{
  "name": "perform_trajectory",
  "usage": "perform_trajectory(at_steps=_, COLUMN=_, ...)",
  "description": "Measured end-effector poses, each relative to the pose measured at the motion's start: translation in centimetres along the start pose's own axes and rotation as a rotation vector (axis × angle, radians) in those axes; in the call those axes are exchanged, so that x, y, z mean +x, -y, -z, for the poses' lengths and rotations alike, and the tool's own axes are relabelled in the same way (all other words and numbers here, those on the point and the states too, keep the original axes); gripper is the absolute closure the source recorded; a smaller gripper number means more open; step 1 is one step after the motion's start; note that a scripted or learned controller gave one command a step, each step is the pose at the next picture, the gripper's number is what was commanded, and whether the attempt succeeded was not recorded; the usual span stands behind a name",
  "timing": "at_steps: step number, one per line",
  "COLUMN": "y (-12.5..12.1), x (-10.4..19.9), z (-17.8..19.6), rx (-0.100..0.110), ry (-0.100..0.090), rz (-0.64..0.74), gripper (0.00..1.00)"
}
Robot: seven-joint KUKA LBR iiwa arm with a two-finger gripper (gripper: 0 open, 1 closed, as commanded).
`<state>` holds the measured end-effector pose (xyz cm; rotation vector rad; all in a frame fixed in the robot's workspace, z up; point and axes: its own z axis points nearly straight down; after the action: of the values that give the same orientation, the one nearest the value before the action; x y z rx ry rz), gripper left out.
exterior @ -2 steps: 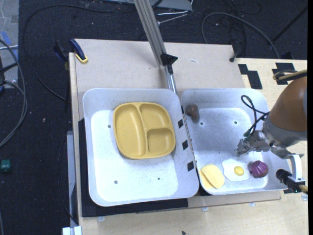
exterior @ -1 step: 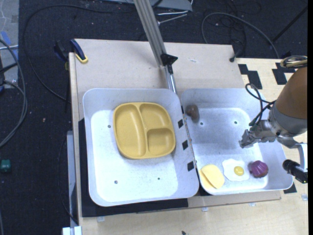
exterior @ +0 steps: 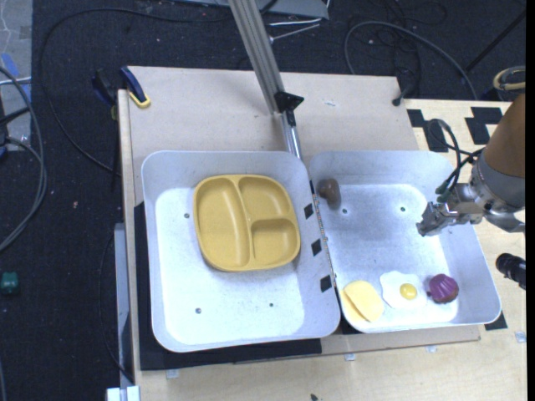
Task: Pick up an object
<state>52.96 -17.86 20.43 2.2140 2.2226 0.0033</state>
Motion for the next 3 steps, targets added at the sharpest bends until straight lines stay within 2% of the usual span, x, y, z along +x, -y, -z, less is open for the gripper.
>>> perform_trajectory(at_steps=1, y=-0.1, x=0.0, z=5.2, rx=0.000, ry=0.001, rz=-0.001, gripper=1.00)
perform_trajectory(at_steps=3, y=-1.7, x=9.3, z=4.1, rx=0.005, ry=-0.003, rz=0.003, gripper=1.00)
